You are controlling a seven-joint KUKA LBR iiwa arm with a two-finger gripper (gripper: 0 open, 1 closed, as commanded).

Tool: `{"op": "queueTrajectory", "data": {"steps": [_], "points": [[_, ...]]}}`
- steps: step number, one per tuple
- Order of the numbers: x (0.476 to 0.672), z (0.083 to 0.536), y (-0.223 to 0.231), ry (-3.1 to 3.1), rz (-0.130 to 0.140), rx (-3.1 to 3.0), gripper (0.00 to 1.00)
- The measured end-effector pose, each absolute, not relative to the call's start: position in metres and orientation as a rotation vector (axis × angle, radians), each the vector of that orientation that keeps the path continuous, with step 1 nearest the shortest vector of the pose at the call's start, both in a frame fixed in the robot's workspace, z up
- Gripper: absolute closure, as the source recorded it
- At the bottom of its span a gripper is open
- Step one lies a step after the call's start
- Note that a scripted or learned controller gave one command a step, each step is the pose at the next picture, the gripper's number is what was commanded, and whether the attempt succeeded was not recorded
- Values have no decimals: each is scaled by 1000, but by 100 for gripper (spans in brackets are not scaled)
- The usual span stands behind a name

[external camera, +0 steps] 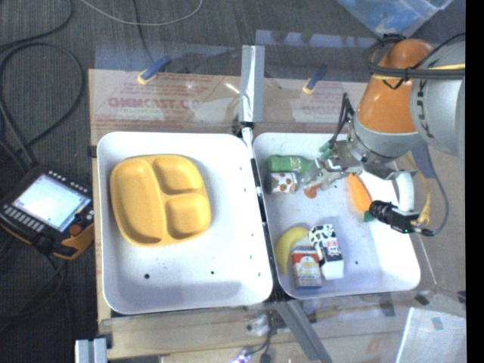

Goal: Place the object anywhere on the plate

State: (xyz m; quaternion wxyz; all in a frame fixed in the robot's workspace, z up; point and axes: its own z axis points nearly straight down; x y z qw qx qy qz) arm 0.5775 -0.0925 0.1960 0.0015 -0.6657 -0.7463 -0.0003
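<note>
A yellow plate [160, 198] with three compartments lies in the left bin [181, 278]. My gripper [321, 174] hangs low over the back of the right bin [393, 267]. It is just right of a green bottle [286, 163] and a small red and white carton [282, 182]. A small orange-red piece [310, 191] sits right under the gripper's tip. Whether the gripper touches it is unclear. An orange carrot [358, 191] lies just to the gripper's right.
At the front of the right bin lie a yellow banana [287, 245], a cow-patterned carton [327, 246] and a red box [306, 268]. A metal divider [251, 89] stands between the bins at the back. A teach pendant [47, 210] rests left of the bench.
</note>
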Motion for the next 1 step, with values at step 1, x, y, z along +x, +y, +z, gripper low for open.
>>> {"op": "queueTrajectory", "data": {"steps": [1], "points": [[555, 190, -3, -2701, 1, -1614, 100]]}}
